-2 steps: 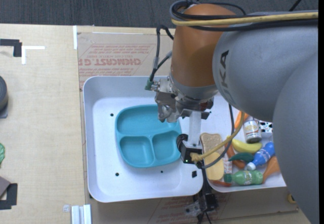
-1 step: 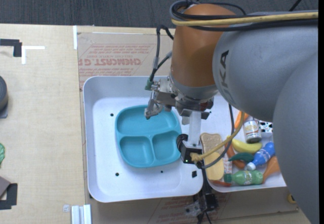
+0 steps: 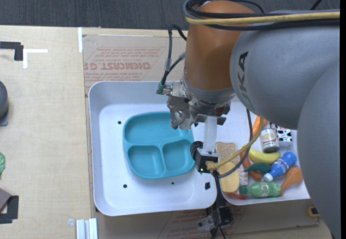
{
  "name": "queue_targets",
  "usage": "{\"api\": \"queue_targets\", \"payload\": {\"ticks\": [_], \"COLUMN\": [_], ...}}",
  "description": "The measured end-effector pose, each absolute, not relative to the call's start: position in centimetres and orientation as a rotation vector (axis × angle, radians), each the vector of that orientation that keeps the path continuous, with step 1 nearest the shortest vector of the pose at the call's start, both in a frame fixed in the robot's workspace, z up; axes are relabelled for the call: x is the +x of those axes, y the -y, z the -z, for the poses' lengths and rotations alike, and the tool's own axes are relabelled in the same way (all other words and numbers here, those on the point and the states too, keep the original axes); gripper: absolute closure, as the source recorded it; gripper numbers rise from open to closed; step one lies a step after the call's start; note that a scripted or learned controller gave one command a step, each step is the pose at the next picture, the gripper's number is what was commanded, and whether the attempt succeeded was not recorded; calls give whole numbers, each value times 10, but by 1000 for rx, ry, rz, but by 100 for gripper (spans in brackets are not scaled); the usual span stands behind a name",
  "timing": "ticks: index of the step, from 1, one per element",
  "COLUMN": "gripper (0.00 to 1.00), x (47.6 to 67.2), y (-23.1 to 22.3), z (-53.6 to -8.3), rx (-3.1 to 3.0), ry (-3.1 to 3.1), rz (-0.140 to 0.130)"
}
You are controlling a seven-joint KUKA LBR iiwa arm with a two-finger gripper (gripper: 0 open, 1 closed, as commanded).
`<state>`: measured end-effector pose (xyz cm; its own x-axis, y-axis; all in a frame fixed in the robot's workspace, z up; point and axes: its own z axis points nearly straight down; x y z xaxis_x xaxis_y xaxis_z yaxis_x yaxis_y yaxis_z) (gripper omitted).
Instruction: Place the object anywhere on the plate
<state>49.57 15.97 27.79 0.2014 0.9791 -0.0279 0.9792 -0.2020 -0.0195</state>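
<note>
A light blue plate (image 3: pixel 154 146) with three compartments lies in the left white bin (image 3: pixel 108 178), a little right of its middle. My gripper (image 3: pixel 182 120) hangs over the plate's far right corner, under the arm's orange band. I see nothing held beneath it, though the wrist hides much of that spot. The right bin (image 3: pixel 303 196) holds several toy foods: a banana (image 3: pixel 263 155), a bread slice (image 3: pixel 225 150), a yellow wedge (image 3: pixel 230 179), a carrot (image 3: pixel 293 177), a blue-capped bottle (image 3: pixel 281 167), a green bottle (image 3: pixel 262 190) and a small jar (image 3: pixel 268 138).
The big grey arm (image 3: pixel 292 70) covers most of the right bin and the view's right side. Flat cardboard (image 3: pixel 124 62) lies behind the left bin. The wooden bench (image 3: pixel 43 140) stretches to the left, with a dark round thing (image 3: pixel 2 101) at its left edge.
</note>
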Motion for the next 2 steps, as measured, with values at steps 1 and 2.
{"api": "queue_targets", "payload": {"ticks": [1,2], "gripper": [0,100], "x": [496,496], "y": [-160,-158], "z": [-278,-285], "rx": [2433,2428], "ry": [-1982,-1987], "rz": [54,63]}}
